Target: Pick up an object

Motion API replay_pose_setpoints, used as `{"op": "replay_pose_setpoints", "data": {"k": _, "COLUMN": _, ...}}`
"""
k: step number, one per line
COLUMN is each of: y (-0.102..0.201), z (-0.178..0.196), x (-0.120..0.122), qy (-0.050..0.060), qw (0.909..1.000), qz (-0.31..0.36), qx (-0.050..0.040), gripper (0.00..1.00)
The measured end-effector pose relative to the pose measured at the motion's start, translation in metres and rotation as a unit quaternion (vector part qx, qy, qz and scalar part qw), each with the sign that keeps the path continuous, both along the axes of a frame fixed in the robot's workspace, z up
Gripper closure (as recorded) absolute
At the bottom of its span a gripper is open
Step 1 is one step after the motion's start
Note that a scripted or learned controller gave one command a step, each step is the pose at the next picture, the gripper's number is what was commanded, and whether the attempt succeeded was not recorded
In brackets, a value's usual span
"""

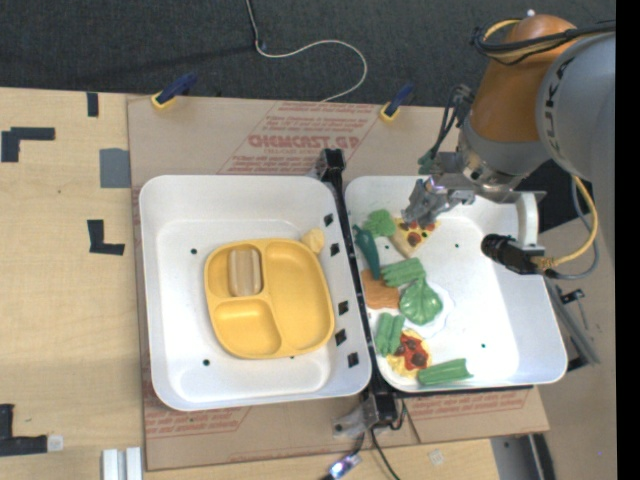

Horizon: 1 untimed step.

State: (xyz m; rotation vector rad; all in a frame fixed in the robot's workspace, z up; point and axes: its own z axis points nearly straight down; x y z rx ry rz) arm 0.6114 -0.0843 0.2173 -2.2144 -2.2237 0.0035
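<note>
The jaws (422,208) are seen low over the right bin (500,318), just above a small red and yellow toy food piece (413,233). It cannot be told if they are spread or closed, and nothing is seen held in them.

The toy foods are piled along the side of the right bin that is next to the left bin (180,268). A green pepper (421,300) lies in the middle of the pile. A green bean (443,371) lies at the front end of the pile. A yellow plate (268,300) is set in the left bin, with a tan piece (244,269) in one of its parts.

The step in hand is judged to be the reach down to the small piece. For a good grab, the jaws should be lined up right over it and lowered straight. The green toys beside it should not be bumped. The piece should be squeezed at its middle, then lifted slowly.
</note>
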Motion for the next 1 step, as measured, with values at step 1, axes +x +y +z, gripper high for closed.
{"op": "replay_pose_setpoints", "data": {"k": 1, "y": 0.0382, "z": -0.0006, "x": -0.0335, "qy": 0.000, "qw": 1.0000, "qz": 0.000, "qx": -0.0001, "gripper": 1.00}}
